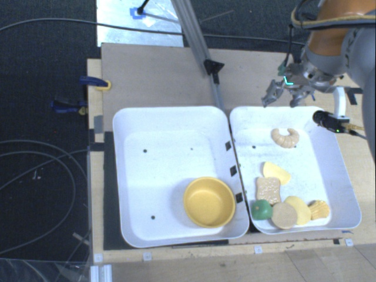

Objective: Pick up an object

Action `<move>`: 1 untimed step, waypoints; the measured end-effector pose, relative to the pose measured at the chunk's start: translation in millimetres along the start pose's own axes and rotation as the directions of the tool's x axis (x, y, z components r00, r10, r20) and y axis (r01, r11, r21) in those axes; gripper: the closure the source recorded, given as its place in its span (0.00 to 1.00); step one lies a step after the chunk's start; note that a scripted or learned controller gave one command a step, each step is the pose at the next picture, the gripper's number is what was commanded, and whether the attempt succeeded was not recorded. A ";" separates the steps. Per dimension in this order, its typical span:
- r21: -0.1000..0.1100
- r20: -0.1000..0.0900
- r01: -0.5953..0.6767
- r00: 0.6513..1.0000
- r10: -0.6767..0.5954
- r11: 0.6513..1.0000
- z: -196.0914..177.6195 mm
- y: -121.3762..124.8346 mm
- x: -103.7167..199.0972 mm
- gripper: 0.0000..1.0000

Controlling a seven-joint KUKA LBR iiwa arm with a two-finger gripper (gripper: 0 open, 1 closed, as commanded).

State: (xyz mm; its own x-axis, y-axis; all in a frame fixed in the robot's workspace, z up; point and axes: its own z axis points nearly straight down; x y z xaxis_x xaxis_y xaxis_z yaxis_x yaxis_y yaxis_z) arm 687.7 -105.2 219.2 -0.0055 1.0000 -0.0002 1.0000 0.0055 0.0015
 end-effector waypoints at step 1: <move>-0.001 0.000 0.000 1.000 0.000 1.000 -0.5 0.2 0.0 0.00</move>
